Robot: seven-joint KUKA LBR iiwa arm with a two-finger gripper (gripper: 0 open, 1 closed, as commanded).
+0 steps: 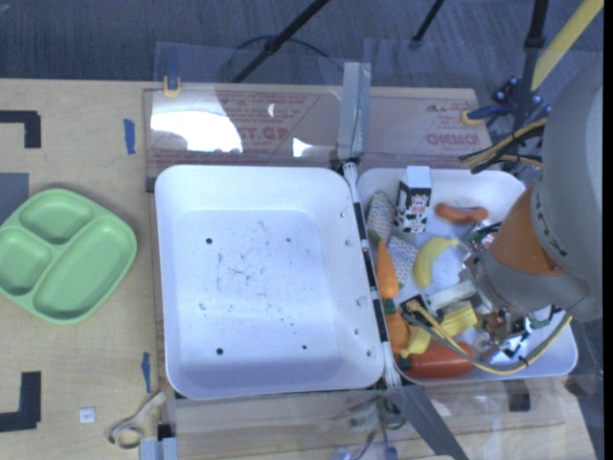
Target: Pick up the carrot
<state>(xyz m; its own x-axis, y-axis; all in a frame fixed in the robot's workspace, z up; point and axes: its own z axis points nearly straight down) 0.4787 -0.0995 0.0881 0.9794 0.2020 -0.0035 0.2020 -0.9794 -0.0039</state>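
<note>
A green divided plate is seen at far left on the wooden bench, well apart from the bins. Blue tape marks and black corner marks are noted on the bench around it.

Next, the left bin is seen: white, shallow, floor scuffed with faint dark marks and a few small holes. A clear panel with glare stands behind it.

The right bin sits just beside it, the rims touching along the middle seam. The carrot is found in this bin, hard against its left wall, lying roughly lengthwise along the wall, orange with the narrow end toward the back. A patterned white item lies just behind it. A small black-and-white milk carton stands upright near the back of the bin. A reddish sausage-like item lies to the carton's right. A yellow banana is seen near the middle, right of the carrot. A red pepper-like item lies along the front wall, with yellow and orange pieces beside it.

The arm enters from the right, orange band visible, over the right bin. The gripper is located low in the front right part of the bin, apart from the carrot, among cables. Finger state cannot be told; they are hidden in the clutter
</note>
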